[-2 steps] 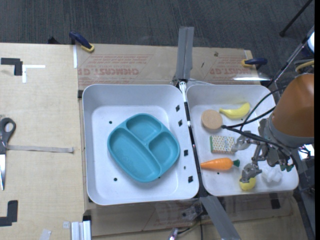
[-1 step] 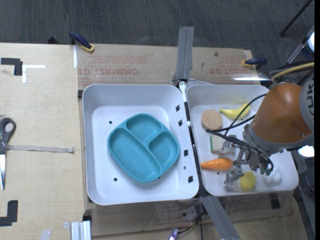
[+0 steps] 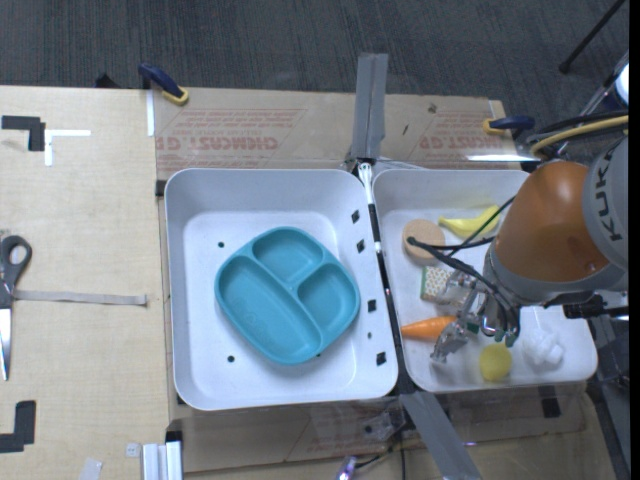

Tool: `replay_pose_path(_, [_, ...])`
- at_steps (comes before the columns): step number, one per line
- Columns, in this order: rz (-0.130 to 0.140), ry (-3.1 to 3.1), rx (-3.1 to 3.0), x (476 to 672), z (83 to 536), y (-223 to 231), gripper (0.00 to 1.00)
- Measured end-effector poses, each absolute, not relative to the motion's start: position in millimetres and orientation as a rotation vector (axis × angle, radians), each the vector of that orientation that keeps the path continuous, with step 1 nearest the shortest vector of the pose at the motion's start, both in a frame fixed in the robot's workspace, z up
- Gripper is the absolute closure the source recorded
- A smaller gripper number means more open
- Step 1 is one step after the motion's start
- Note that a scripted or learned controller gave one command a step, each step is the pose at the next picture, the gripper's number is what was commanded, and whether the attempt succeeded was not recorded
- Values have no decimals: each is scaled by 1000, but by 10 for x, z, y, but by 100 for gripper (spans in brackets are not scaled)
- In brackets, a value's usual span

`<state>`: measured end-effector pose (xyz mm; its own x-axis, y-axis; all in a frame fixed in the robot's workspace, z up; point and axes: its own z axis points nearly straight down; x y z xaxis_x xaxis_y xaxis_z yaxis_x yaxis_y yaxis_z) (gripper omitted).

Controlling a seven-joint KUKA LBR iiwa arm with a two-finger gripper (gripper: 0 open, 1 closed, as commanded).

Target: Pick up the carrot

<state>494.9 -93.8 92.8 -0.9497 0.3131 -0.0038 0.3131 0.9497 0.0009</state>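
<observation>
so, from my seat i see the carrot (image 3: 428, 327) lying on its side on the floor of the right bin (image 3: 570, 366), close to that bin's left wall, with its pointed end toward the divider between the bins. the gripper (image 3: 455, 336) hangs right over the carrot's thicker end, coming in from the right under the grey arm (image 3: 560, 230) with its orange band. i cannot tell whether the gripper is released or clenched; the metal parts and cables blur together there, and nothing shows the carrot actually gripped.

the right bin is crowded. a yellow round piece (image 3: 495, 362) sits just to the right of the gripper, near the front wall. a white lumpy thing (image 3: 543, 346) lies further right, beside it. behind the carrot, a speckled cracker-like square (image 3: 434, 284) lies partly under the wrist hardware, and a tan round disc (image 3: 423, 238) sits further back. a yellow banana-shaped piece (image 3: 470, 222) lies toward the back, partly covered by the orange band. black cables loop across the bin above these things.

the left bin (image 3: 190, 298) holds a teal divided plate (image 3: 288, 295) with three compartments, well apart from the carrot. out on the bench to the left, a pair of scissors (image 3: 9, 286) lies near the edge of the view.
</observation>
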Motion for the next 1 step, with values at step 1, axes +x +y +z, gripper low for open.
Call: replay_pose_path(1, [0, 3095, 491, 4968, 1025, -934, 100])
